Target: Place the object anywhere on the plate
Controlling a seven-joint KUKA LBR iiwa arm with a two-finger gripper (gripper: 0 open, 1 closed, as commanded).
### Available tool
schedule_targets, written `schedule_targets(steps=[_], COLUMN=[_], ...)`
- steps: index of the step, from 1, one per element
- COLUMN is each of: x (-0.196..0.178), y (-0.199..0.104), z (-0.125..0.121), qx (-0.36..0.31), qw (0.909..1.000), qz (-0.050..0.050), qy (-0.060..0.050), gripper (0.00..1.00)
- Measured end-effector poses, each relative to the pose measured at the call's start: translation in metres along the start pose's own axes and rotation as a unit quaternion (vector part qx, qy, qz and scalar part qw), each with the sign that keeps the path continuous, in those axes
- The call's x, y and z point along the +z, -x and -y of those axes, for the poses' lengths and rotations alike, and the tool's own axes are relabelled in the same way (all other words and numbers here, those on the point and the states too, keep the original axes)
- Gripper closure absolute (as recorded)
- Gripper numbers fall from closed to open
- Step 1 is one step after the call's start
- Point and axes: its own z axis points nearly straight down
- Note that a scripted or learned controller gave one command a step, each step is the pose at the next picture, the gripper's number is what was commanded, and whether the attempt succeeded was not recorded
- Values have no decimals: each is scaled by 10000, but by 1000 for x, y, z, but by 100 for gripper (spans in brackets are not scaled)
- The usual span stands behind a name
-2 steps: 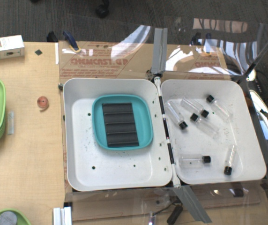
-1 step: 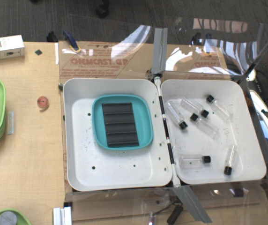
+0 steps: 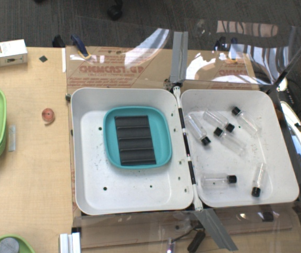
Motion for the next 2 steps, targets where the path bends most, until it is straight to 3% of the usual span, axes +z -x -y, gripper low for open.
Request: schedule_targets(steps=[2], x=[0], y=[-2], z=[0], qx=[5], qw=[10000], qz=[-2], qy=[-2], gripper=[0])
